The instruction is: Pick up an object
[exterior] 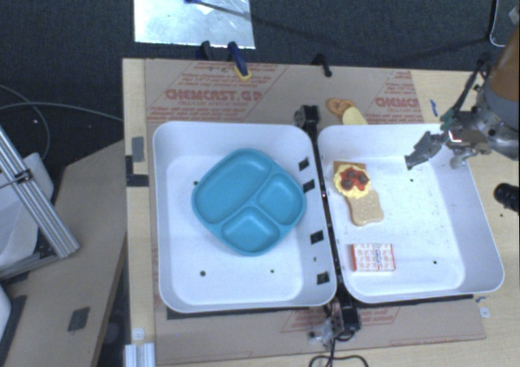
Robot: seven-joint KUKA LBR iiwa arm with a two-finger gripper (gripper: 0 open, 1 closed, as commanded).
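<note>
In the right bin a toast slice with red topping lies near the left wall. A small red-and-white card rests closer to the front. My gripper hovers over the bin's back right part, well to the right of the toast, and its fingers spread apart with nothing between them. A blue divided plate sits in the left bin.
A yellow and orange toy piece lies on the cardboard behind the right bin. A blue clamp sits at the bench's back edge. A metal frame stands at the far left. Black clips line the divider between the bins.
</note>
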